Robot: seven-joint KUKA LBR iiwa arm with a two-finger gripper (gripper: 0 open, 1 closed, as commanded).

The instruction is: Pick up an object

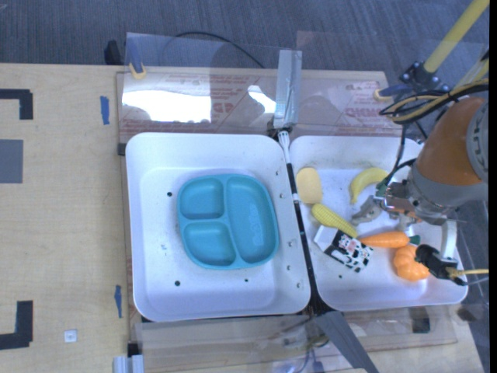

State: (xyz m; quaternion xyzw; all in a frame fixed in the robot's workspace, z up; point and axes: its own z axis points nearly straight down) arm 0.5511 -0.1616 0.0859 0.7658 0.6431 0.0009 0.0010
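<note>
Over the right bin point(334, 290), the gripper point(371, 208) hangs low among toy food, finger state impossible to tell, poised beside the banana point(365, 182), corn cob point(332, 219) and carrot point(386, 240), likely candidates for pickup

A robotics lab, by the look of it: a plywood bench point(54, 208) marked with black tape, clear acrylic guards point(202, 80) at twelve o'clock, cables point(435, 99) bundled at two o'clock, grey carpet point(233, 6) beyond.
</note>
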